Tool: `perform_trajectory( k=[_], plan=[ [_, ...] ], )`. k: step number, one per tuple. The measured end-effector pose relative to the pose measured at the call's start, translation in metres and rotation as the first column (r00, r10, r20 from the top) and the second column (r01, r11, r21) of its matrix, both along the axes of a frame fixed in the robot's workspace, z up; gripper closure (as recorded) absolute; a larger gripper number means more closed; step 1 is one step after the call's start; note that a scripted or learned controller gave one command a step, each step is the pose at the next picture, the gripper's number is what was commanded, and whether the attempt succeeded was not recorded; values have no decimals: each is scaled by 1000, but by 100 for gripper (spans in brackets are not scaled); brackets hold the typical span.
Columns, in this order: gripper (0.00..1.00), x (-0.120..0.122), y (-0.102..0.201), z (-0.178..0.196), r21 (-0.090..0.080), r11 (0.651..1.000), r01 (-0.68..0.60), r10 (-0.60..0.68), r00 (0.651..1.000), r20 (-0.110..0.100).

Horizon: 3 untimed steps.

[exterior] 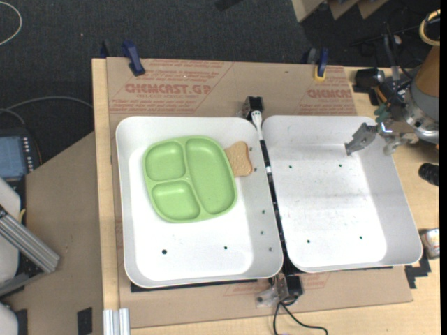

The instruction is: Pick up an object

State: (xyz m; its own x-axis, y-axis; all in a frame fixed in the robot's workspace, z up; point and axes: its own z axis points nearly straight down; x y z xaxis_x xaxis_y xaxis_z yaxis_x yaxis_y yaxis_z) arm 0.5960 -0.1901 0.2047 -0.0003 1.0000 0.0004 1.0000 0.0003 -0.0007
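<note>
Two white bins sit side by side on a brown board (209, 82) with red letters on it. The left bin (140, 243) holds a green plate (190, 179). The plate has three parts, two small ones on its left side and one long one on its right. The plate lies in the upper half of the bin, a bit tilted. A small tan thing (239, 159), flat like a cracker or a slice of bread, lies just beside the plate's upper right edge. It seems to touch the plate's rim. It is near the right wall of the left bin, close to the line where the two bins meet.

The right bin (335, 222) has small dark dots on its floor. The gripper (363, 139) hangs over the upper right part of this bin. It comes in from the right, where the grey arm (422, 110) shows at the side. One grey finger (357, 141) points down and to the left over the white floor. I cannot tell if the fingers are apart or together. The gripper is well apart from the tan thing and the green plate, which are both in the other bin.

Two blue clamps (133, 58) hold the board at its far edge.
</note>
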Motion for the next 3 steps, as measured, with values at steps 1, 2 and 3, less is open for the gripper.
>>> perform_trajectory(
  k=[1,2,3],
  plan=[
    [0,-21,30,201,-5,1000,-4,4,1000,21],
    [0,-75,20,341,-7,1000,1,-1,1000,20],
    [0,-118,80,331,2,1000,-5,5,1000,0]
  ],
)
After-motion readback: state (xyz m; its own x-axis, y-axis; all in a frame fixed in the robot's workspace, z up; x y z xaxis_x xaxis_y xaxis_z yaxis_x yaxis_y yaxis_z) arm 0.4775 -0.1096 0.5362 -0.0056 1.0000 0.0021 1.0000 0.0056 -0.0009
